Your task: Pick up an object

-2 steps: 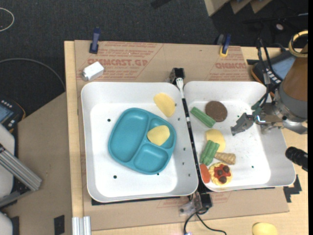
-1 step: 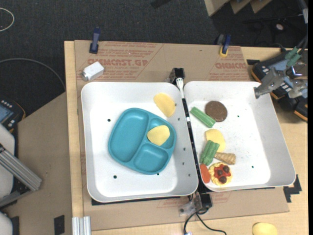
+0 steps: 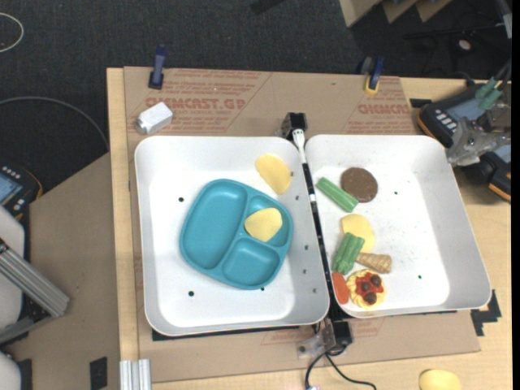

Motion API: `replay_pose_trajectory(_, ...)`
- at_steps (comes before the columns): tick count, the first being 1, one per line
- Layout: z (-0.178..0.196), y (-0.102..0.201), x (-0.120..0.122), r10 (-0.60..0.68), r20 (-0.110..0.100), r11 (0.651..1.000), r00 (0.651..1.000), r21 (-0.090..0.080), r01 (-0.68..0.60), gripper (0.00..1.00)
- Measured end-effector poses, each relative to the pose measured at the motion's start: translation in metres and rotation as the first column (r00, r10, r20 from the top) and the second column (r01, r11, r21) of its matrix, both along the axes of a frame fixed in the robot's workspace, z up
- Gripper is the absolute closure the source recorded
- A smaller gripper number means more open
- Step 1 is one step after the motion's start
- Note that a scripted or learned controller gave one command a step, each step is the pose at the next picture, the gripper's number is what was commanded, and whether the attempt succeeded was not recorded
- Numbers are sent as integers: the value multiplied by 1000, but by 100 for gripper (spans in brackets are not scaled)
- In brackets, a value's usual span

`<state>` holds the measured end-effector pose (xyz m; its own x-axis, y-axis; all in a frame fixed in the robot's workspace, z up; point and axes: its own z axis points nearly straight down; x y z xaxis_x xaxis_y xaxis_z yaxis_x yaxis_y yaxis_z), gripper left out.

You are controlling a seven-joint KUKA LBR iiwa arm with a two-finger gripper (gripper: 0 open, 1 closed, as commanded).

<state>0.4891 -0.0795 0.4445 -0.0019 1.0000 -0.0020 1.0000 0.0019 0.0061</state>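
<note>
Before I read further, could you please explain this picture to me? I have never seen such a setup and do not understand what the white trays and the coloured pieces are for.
This is one camera fixed above a workbench, looking down at a slant. Two shallow white bins sit side by side. The left bin holds a blue divided plate with a yellow toy piece lying in one compartment, and another yellow piece beside the plate. The right bin holds toy food: a brown disc, two green sticks, a yellow lump, a cone and a small pizza. The machine part at the right edge belongs to a robot arm meant to pick up one object. Nothing is being lifted now.
</note>
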Motion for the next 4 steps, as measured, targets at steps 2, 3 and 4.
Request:
replay_pose_trajectory(2, -92, -80, -11, -6, -11, 1000, 1000, 2, 6, 100)
replay_pose_trajectory(3, -137, -109, 10, -5, -11, 1000, 1000, 3, 5, 100)
replay_pose_trajectory(4, -201, -146, 62, -3, -9, 1000, 1000, 1, 3, 100)
